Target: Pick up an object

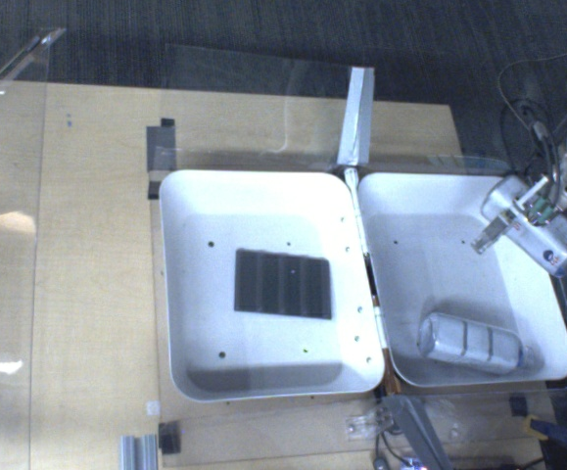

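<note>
Nothing is lifted yet; the whole grasp remains to be done. From above, the end effector hovers over the right bin near the table's right edge, and whether it is clenched or released I cannot tell. The grey bottle lies on its side toward the bin's near edge, apart from it.

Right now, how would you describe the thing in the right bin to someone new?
Find the two white bins; take the right bin, where the arm reaches in. Near its front edge lies a grey ribbed bottle-like object on its side. The dark ribbed rectangle lies flat in the left bin.
</note>
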You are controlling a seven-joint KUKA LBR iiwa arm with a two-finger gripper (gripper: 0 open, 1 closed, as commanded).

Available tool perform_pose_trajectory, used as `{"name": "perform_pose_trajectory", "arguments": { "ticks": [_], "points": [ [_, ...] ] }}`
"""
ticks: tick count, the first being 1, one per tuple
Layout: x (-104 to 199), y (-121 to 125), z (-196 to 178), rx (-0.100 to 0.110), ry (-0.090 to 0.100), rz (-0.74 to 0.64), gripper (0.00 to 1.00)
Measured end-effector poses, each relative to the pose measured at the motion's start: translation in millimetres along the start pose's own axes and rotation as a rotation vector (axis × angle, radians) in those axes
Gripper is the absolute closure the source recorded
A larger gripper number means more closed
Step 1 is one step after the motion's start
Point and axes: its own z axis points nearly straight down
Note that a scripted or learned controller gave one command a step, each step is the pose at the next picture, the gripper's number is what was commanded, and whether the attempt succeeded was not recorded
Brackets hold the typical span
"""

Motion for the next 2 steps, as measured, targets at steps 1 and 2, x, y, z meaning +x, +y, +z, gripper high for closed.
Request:
{"name": "perform_pose_trajectory", "arguments": {
  "ticks": [1, 2],
  "points": [
    [47, -55, 133, -0.004, -0.006, -0.143, 0.0],
    [9, -39, 145, -0.003, -0.004, 0.041, 0.0]
  ]
}}
